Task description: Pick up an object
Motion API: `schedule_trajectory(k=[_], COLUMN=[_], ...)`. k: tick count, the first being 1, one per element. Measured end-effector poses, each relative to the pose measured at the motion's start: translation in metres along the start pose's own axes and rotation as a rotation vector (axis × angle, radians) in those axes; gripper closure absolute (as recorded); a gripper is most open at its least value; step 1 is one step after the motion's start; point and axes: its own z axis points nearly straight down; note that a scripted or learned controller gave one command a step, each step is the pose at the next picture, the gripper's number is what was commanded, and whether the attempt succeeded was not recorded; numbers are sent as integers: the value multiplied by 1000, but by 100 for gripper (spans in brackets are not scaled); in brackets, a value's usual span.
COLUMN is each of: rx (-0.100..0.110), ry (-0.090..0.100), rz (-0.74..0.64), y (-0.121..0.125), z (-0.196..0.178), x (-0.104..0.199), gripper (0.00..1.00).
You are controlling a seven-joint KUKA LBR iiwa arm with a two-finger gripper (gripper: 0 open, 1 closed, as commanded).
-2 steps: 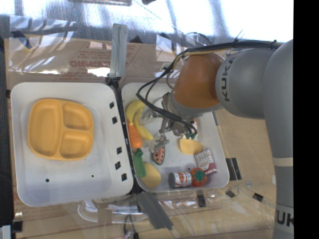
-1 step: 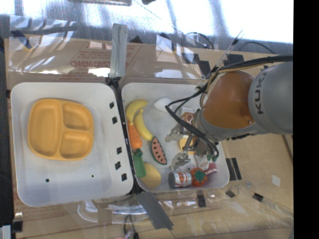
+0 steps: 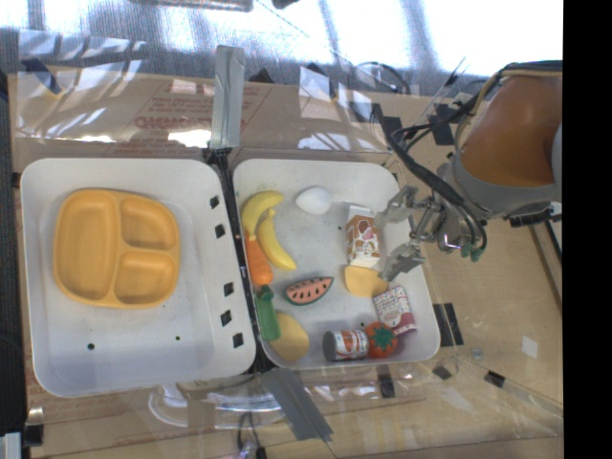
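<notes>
A slanted view from above shows a bench covered in flattened brown cardboard (image 3: 172, 113) under clear plastic sheeting that catches bright glare along the top. Strips of grey tape (image 3: 226, 94) run down the cardboard to the seam between two shallow white bins set side by side. The left bin (image 3: 57, 352) holds a yellow plate (image 3: 117, 248) with three compartments, lying flat toward its upper left. The right bin (image 3: 325, 175) is crowded with toy food: two bananas (image 3: 266, 226) curve along its left side, with a carrot (image 3: 259, 262) just below them against the left wall, and a green item (image 3: 267, 316) and a lemon (image 3: 291, 338) beneath that. A white egg (image 3: 313, 200) sits near the top, a watermelon slice (image 3: 309, 290) near the middle, and a small carton (image 3: 362, 240) stands right of centre with a yellow wedge (image 3: 363, 281) touching its lower edge. Along the bottom lie a ketchup bottle (image 3: 348, 344), a tomato (image 3: 382, 339) and a red-and-white can (image 3: 394, 309). The grey arm (image 3: 507, 132), with its orange band, reaches in from the right, black cables (image 3: 421, 132) trailing over it. Its gripper (image 3: 396, 237) hovers over the right bin's right side, just beside the carton, its jaws spread wide with nothing between them. Black tape marks dot the bare wooden bench top (image 3: 516, 333) at the lower right.
</notes>
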Motion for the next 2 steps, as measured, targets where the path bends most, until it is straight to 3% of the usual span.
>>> schedule_trajectory(k=[1,2], rx=[-3,-2], ry=[10,5], rz=[-69,-69], y=[10,10], z=[123,121], x=[-40,-41], gripper=[0,0])
